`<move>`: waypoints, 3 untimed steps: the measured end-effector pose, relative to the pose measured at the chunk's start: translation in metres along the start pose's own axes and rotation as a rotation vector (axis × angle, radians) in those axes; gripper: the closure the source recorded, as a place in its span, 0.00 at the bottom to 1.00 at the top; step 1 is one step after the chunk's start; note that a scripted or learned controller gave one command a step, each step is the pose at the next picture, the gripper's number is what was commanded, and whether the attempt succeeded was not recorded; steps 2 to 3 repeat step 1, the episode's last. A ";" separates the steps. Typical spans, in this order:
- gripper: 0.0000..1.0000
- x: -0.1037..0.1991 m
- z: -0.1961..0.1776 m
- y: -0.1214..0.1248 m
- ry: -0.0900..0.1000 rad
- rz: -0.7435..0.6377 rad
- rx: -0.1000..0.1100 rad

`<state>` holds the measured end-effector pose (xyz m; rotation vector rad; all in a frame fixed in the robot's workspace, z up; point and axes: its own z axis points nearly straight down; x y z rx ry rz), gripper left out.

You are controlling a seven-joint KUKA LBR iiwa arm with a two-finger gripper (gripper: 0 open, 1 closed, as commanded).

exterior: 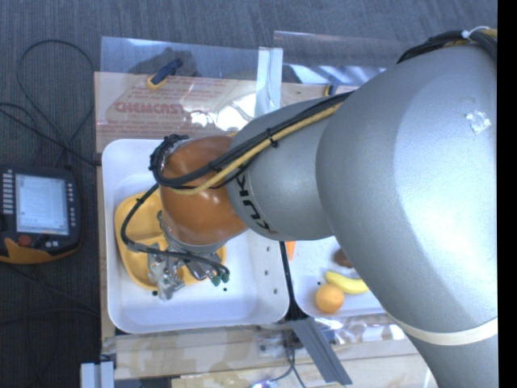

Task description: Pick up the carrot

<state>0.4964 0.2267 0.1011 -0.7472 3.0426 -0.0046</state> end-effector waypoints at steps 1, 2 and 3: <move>1.00 -0.001 -0.123 -0.035 -0.006 0.044 -0.002; 1.00 -0.001 -0.123 -0.035 -0.006 0.044 -0.002; 1.00 -0.001 -0.123 -0.035 -0.006 0.044 -0.002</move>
